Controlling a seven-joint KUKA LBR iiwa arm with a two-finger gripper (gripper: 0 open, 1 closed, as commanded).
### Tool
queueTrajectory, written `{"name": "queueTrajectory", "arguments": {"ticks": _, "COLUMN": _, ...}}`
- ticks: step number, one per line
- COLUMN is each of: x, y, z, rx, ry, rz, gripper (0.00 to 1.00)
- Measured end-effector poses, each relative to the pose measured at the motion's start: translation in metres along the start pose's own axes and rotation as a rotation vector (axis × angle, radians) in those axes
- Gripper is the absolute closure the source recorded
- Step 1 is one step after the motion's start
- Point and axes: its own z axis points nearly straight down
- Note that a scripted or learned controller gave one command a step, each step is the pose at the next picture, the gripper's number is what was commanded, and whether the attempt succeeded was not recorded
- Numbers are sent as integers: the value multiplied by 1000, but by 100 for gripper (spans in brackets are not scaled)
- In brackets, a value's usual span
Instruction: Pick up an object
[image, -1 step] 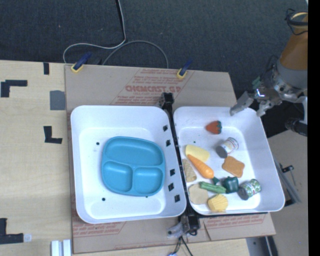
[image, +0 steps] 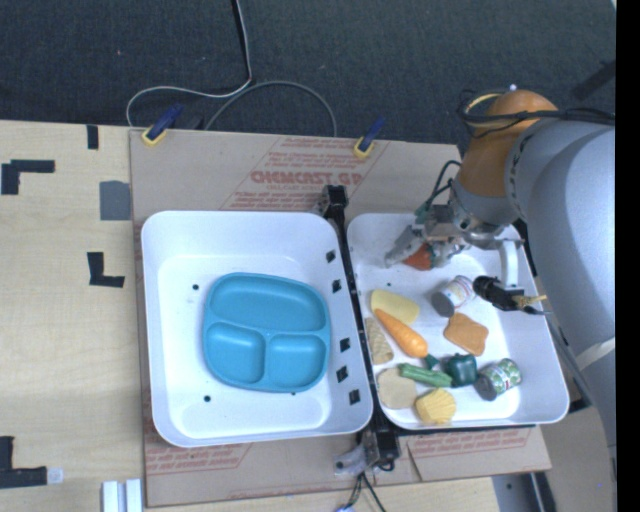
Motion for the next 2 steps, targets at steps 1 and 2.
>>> {"name": "queueTrajectory", "arguments": {"ticks": 1, "x": 7, "y": 3, "z": -1, "rx": -12, "ry": -7, "rz": 4, "gripper": 0}}
{"name": "queueTrajectory", "arguments": {"ticks": 2, "x": 7, "y": 3, "z": -12, "rx": -14, "ry": -8, "rz": 4, "gripper": 100}}
